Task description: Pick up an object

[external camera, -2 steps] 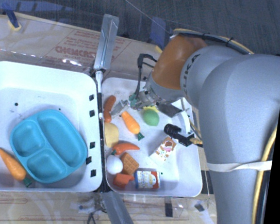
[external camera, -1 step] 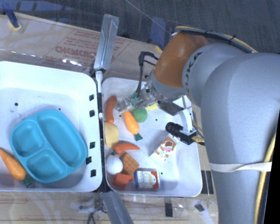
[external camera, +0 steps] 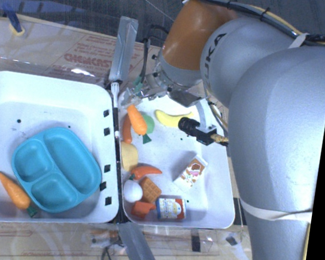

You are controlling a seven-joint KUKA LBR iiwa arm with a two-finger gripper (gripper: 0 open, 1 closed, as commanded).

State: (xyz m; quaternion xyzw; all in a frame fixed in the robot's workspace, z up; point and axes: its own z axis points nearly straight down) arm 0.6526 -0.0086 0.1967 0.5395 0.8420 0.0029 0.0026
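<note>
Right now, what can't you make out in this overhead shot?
- Gripper, camera view: blurred and partly under the wrist, so its state is unreadable.
- Right bin: its far right corner is covered by the arm.
- Small carton and can: labels too small to read.

one fixed camera looks down slantwise on both white bins (external camera: 12,83) from above.

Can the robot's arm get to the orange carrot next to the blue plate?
Probably yes. The carrot lies uncovered in the left bin beside the blue plate, but the arm sits over the right bin.
</note>
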